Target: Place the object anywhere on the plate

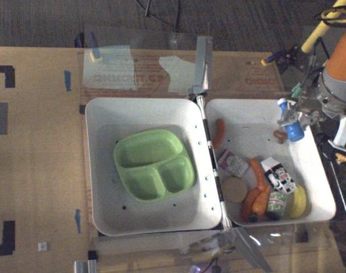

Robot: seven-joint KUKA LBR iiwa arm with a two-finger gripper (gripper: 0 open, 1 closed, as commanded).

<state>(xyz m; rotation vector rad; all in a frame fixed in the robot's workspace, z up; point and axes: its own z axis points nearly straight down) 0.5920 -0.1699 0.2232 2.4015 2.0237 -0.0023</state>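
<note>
Camera view — carrots (pixel 257 186), banana (pixel 298 202) beside carton (pixel 278 176)

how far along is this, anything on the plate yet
Nothing looks done: the green plate in the left bin carries no item. In hand: the end effector is above the right bin's far edge, near a blue object; a grasp isn't clear. Left: pick an item and place it.

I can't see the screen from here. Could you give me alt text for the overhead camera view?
Two shallow white bins sit side by side on a bench: the left bin holds a green divided plate, the right bin a pile of toy food, including a sausage, carrots and a banana. A robot arm's gripper hangs over the right bin's far right corner.
</note>
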